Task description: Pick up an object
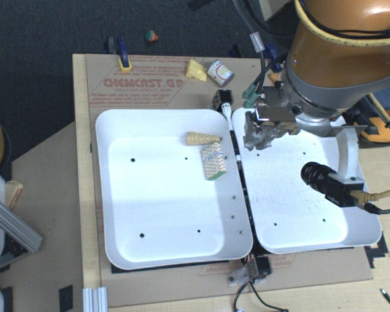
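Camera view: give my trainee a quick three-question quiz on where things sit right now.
1. True or false: the patterned pouch lies in the left bin.
2. What touches the pouch's upper end: A) a tan cone B) a black tube C) a blue clamp?
3. Over which bin is the end effector?

Key: 1 true. 2 A, the tan cone. 3 The right bin, at its upper left corner.

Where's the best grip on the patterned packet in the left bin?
Probably across the short width of the patterned packet, at its middle, coming straight down. It lies flat with its long axis running near to far, so the sides give the narrowest span. Avoid its far end: the tan cone-shaped piece sits right against it there. The gripper hangs over the right bin.
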`<state>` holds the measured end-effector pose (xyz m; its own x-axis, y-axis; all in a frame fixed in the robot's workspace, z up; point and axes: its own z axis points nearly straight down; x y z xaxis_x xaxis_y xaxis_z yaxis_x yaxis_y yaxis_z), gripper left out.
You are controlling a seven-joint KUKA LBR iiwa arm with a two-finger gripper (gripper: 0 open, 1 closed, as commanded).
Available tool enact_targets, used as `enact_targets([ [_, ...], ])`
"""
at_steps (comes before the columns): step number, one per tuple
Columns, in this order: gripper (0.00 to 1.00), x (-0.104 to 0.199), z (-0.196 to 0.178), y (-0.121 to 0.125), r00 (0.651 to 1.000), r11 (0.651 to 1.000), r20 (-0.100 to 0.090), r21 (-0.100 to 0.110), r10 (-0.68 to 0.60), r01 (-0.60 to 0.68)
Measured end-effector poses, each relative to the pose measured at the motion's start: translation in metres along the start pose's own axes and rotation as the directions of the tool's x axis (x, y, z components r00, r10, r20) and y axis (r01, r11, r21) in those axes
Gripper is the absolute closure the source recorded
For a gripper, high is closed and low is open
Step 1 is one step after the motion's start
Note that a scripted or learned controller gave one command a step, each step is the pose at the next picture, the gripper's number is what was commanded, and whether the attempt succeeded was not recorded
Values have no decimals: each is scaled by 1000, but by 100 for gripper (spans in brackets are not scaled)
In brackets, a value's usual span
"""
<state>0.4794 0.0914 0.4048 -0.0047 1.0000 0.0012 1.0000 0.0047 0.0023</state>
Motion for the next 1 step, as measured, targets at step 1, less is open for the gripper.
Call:
enact_targets([
  [1, 100, 38, -13, 0, 1000, 1000, 0, -1, 0, 0],
])
